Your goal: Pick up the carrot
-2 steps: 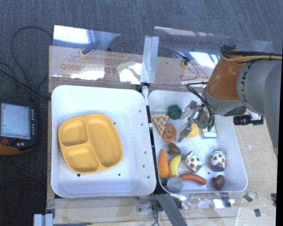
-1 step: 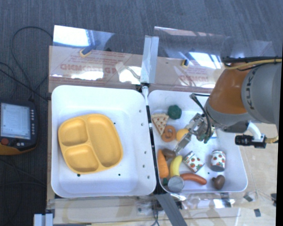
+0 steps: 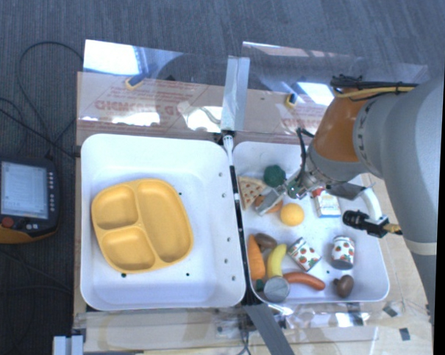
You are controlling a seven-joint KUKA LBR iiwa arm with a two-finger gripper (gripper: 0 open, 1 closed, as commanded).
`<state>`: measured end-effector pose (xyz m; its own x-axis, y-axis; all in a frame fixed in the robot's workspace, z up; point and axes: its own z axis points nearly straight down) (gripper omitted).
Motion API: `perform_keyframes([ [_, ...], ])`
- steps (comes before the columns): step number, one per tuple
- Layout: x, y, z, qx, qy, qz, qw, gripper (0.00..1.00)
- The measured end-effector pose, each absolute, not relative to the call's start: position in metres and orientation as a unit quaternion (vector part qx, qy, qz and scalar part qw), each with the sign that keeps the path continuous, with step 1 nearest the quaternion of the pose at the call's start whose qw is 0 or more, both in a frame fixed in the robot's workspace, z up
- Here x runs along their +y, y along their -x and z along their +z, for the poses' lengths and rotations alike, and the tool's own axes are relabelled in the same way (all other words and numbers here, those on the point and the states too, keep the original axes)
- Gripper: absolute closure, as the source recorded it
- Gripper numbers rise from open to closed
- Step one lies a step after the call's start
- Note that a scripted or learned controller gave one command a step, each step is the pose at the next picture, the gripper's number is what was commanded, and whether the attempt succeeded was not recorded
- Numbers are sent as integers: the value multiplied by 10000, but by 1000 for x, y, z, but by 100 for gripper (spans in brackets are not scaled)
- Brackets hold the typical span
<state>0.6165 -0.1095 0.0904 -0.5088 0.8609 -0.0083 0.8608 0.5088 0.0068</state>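
Note:
The carrot is orange and elongated. It lies along the left wall of the right bin, near the front, beside a yellow banana. My gripper reaches down from the grey arm with the orange band. It hangs over the back middle of that bin, between a green broccoli, a pizza slice and an orange ball. The gripper is well behind the carrot and apart from it.
The right bin also holds a red sausage, a grey can, two strawberry-patterned cups, brown pieces and a small white box. The left bin holds a yellow divided plate. A pendant lies far left.

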Motion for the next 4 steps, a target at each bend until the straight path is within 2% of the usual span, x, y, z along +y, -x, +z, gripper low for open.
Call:
perform_keyframes([
  [1,-129,-569,91,8105,-5857,27,65,0],
  [2,-155,-600,91,7406,-6719,51,4,0],
  [3,-162,-600,102,7390,-6737,24,75,100],
  [4,-70,-620,184,6551,-7555,-9,9,100],
])
